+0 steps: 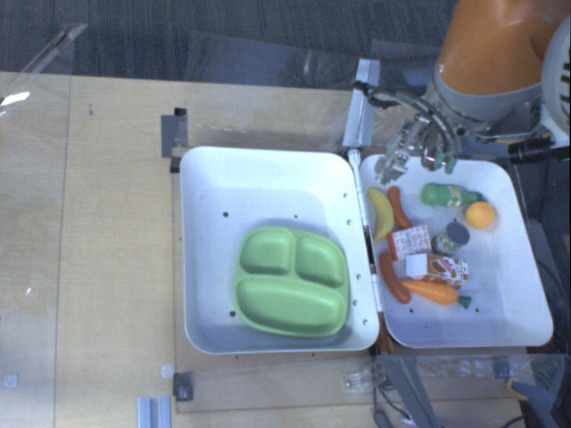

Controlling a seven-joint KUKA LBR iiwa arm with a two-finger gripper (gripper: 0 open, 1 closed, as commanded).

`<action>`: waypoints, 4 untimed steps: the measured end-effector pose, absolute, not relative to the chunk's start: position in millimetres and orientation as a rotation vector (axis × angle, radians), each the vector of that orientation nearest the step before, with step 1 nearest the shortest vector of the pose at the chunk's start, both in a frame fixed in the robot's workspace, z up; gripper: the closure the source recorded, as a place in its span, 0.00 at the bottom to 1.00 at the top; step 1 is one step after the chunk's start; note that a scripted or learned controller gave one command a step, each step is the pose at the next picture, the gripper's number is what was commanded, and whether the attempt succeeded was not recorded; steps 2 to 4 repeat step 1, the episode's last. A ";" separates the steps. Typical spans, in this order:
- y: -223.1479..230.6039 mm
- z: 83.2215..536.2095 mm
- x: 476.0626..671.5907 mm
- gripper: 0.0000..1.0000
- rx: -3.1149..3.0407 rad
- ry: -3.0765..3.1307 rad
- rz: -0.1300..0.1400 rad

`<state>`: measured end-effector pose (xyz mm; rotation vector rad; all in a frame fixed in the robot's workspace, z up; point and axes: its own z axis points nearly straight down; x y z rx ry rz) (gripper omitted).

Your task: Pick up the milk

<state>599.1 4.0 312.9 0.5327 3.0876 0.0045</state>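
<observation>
The milk, a small red and white carton (pixel 411 240), lies near the middle of the right bin (pixel 526 283) among other food items. A white block (pixel 417 265) lies just in front of it. My gripper (pixel 417 160) hangs over the back left part of that bin, above and behind the carton. Its fingers are spread open with nothing between them. A gap separates it from the carton.
Around the carton lie a banana (pixel 381 214), two red sausages (pixel 399 205) (pixel 393 280), a carrot (pixel 434 292), a second red-patterned carton (pixel 449 270), a grey can (pixel 454 236), a green bottle (pixel 449 194) and an orange (pixel 480 215). The left bin (pixel 205 194) holds a green divided plate (pixel 293 280).
</observation>
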 end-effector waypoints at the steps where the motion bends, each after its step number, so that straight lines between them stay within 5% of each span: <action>1: 22.3 319.6 557.9 1.00 0.425 3.104 0.004; 4: 22.3 319.6 557.9 1.00 0.425 3.104 0.004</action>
